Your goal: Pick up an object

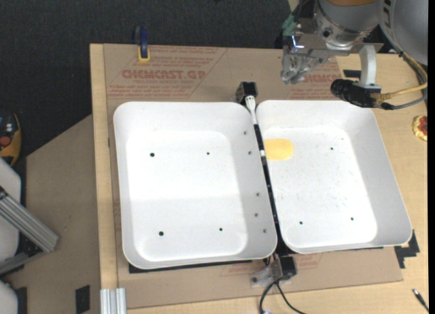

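A small yellow object [279,149] is seen at ten o'clock in the right bin [380,190], beside the divider. It is judged light, soft; best gripped across its width. The claw [297,69] hangs apart at twelve o'clock, nothing held; its opening cannot be told.

Two white bins [183,119] [333,112] can be counted side by side, with one yellow object [279,149] (a flat roundish blob) seen in the right one, plus one gripper [297,69] overhead.
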Available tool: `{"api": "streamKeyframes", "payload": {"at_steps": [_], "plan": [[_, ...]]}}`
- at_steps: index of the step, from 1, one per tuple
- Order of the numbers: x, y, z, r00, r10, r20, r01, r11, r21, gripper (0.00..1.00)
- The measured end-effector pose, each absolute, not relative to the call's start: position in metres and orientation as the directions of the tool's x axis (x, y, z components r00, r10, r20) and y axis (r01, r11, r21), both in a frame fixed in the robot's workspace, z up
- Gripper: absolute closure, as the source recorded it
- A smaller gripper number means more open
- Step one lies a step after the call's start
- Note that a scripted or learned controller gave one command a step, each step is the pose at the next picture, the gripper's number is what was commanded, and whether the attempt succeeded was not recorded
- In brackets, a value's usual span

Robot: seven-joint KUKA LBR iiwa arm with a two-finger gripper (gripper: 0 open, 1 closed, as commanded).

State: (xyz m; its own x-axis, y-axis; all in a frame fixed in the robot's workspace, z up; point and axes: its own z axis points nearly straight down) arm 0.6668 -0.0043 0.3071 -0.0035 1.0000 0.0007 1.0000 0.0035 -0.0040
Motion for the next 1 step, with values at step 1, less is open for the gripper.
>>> {"api": "streamKeyframes", "payload": {"at_steps": [1], "plan": [[0.6669,-0.0668,0.3376,0.004,1.0,-0.003,1.0,-0.004,0.006,1.0]]}}
